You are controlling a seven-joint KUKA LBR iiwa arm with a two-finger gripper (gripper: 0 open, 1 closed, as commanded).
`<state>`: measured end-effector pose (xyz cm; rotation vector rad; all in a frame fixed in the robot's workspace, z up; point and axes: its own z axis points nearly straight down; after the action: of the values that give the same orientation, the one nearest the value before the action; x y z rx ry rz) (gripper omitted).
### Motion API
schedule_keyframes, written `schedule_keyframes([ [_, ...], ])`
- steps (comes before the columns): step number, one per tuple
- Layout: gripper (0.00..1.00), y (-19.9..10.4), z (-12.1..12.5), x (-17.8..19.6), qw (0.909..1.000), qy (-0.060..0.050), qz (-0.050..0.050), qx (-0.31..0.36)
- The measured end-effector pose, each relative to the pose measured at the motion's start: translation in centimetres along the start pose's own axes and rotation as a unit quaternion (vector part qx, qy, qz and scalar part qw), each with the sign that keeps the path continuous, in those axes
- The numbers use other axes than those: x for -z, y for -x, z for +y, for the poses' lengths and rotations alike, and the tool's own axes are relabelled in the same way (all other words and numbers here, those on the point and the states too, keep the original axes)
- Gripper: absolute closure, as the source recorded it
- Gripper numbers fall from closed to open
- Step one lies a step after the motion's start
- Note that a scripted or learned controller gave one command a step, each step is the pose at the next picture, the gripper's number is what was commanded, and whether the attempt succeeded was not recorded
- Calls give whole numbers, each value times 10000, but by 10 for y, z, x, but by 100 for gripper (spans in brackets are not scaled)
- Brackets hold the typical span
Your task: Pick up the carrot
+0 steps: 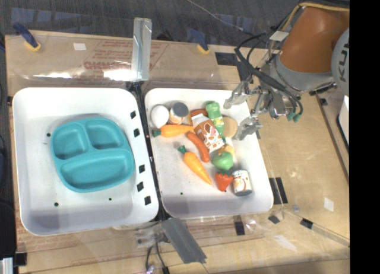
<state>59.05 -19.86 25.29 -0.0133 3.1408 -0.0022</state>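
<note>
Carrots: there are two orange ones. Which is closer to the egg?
The carrot lying crosswise, right beside the white egg. The other carrot lies lower, slanted.

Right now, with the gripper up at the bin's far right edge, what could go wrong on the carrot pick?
1. Crowding: the carrot lies close beside a red sausage-like toy and near a green apple, so the fingers may well catch a neighbour.
2. Look-alike: a second orange piece sits further up, beside a white egg; it could be picked by mistake.
3. Approach: the gripper hangs above the right bin's rim, and a descent could clip it.
</note>
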Motion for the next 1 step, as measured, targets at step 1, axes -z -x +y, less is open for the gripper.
schedule_keyframes([
  [1, 0, -59, 66, -96, 9906, 17, 16, 1367],
])
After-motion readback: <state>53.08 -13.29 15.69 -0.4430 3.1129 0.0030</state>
